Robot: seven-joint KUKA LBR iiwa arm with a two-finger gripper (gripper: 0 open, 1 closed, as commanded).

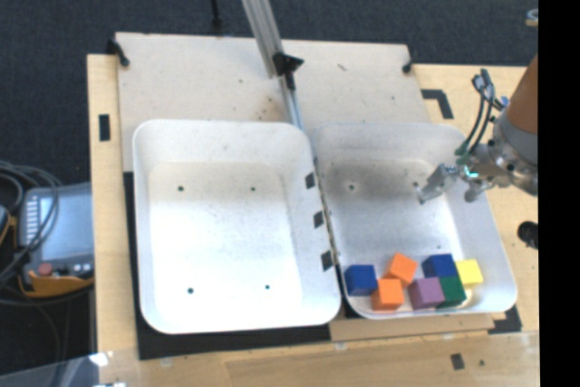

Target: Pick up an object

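The gripper (450, 182) hangs over the right bin (362, 160), at about 3 o'clock in the picture, with its fingers spread apart and nothing between them. The blocks sit in a bunch at 5 o'clock, well apart from it: two blue (361, 278) (439, 266), two orange (403, 267) (389, 293), a purple (425, 293), a green (453, 291) and a yellow (468, 272) (all small cubes). The left bin (163, 149) sits at 8 o'clock.

Even, soft overhead light; slightly blurry, low-detail picture with faint shadows.
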